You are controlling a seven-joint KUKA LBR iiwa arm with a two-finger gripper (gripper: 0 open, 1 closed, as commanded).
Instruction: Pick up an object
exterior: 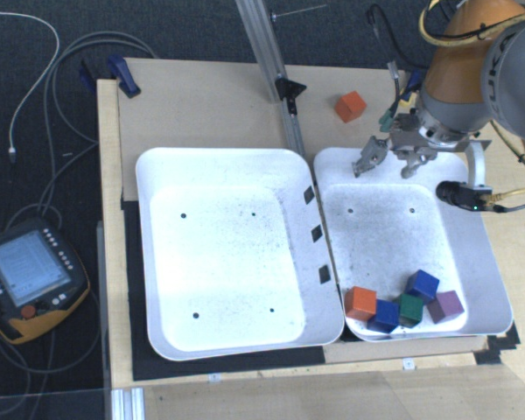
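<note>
Hand open, far rim — blocks well apart

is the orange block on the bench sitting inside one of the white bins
No, that orange block lies on the bare bench, beyond the right bin.

Arm reaches in at the upper right corner of the view, grey casing with orange band above the wrist. Wrist points down and toward the left. Gripper hangs over the far edge of the right bin, near its far left corner. Two fingers spread apart, nothing between them.
</note>
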